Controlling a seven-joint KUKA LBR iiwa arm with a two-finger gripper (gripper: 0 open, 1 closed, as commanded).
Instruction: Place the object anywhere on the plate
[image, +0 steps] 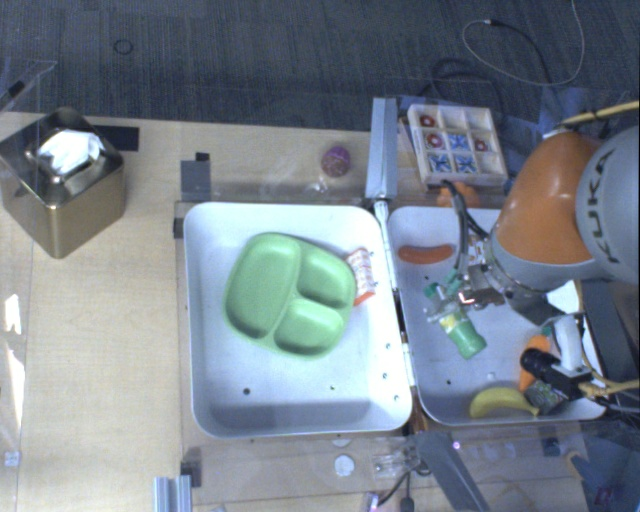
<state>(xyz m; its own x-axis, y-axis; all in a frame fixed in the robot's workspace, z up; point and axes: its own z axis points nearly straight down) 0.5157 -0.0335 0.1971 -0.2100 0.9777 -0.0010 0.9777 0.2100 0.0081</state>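
Note:
A green divided plate (288, 293) with three compartments lies in the left bin (230, 400). A small red-and-white packet (362, 273) rests against the plate's right edge. My gripper (456, 296) hangs low in the right bin (430, 385), directly over the upper end of a green bottle (466, 337) that lies slanted on the bin floor. The wrist hides where the gripper meets the bottle. A small green piece (435, 292) shows just left of the gripper.
The right bin also holds a red sausage-shaped toy (426, 254) at the back, a yellow banana (502, 402) at the front and an orange object (533, 362) near the right wall. A tic-tac-toe board (455, 143) and a brass box (62, 188) sit outside the bins.

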